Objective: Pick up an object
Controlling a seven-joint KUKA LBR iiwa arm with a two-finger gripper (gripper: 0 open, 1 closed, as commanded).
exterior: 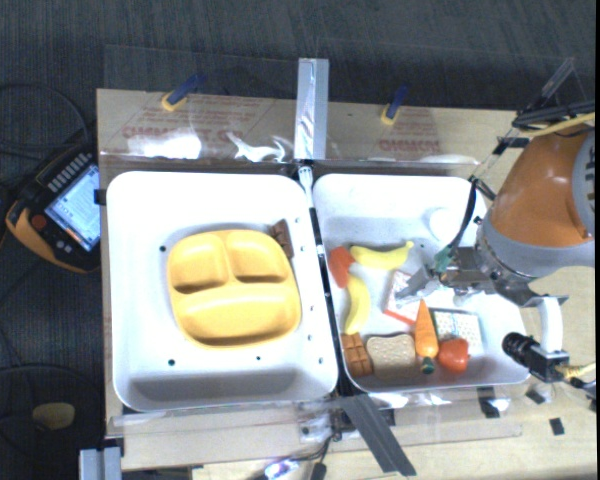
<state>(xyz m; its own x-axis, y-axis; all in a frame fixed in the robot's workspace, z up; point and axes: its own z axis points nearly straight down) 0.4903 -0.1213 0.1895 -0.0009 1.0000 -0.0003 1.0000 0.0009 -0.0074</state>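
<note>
1. Gripper (412, 286) position: low inside the right bin (380, 196), near the bin's centre, reached in from the right edge. Jaw state cannot be told; the metal tip is too small and cluttered to read.
2. Objects just beside the tip: a yellow banana (382, 256) toward the far edge, a second banana (357, 303) on the side nearest the divider, and a red piece (339, 265) touching the divider wall.
3. Objects toward the near edge: an orange carrot (426, 330), upright in the view, a slice of bread (390, 352), a brown waffle block (355, 354) in the near-left corner, and a red tomato (453, 354) toward the near-right corner.
4. A speckled white card (456, 324) lies between carrot and right wall.
5. Left bin (130, 298): holds a yellow divided tray (234, 286) at its centre; a small brown item (281, 235) sits at the tray's far-right corner.
</note>
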